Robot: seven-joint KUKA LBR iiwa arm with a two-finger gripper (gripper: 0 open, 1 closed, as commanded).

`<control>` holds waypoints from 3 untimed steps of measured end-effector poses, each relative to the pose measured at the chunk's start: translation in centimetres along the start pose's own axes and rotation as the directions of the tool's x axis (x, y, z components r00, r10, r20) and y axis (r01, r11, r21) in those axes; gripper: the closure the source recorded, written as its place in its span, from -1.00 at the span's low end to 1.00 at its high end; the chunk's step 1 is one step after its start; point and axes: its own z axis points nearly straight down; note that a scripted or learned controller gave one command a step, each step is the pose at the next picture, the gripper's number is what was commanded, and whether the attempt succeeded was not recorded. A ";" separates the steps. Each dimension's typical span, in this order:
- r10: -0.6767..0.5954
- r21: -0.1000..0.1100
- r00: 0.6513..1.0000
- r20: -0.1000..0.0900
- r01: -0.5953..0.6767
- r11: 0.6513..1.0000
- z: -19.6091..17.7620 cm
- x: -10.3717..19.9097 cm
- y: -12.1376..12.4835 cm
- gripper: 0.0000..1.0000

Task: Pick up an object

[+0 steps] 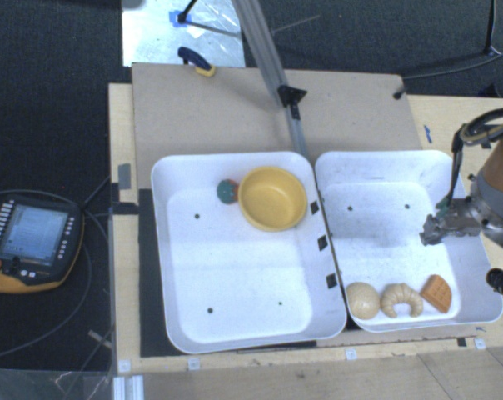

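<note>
The right bin (376,169) holds a pale round bun (362,300), a beige croissant (402,299) and an orange waffle-like piece (437,292) in a row along its near edge. In the left bin (235,298) a yellow bowl (272,198) sits at the far right corner, with a small teal ball (227,191) touching its left side. My gripper (435,228) hangs over the right side of the right bin, above and behind the waffle-like piece, with nothing seen in it.
A grey pole (268,52) slants across the brown board behind the bins. A control pendant (28,240) lies on the dark floor at the left. The arm's cable (472,132) loops at the right edge.
</note>
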 end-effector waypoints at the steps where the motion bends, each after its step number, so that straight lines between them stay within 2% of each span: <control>1: 0.000 0.001 1.000 0.000 0.000 1.000 -5.3 0.0 0.1 1.00; 2: -0.004 0.004 1.000 -0.002 0.004 1.000 -6.4 4.9 2.0 1.00; 3: -0.004 0.006 1.000 -0.003 0.004 1.000 -5.4 9.5 3.6 1.00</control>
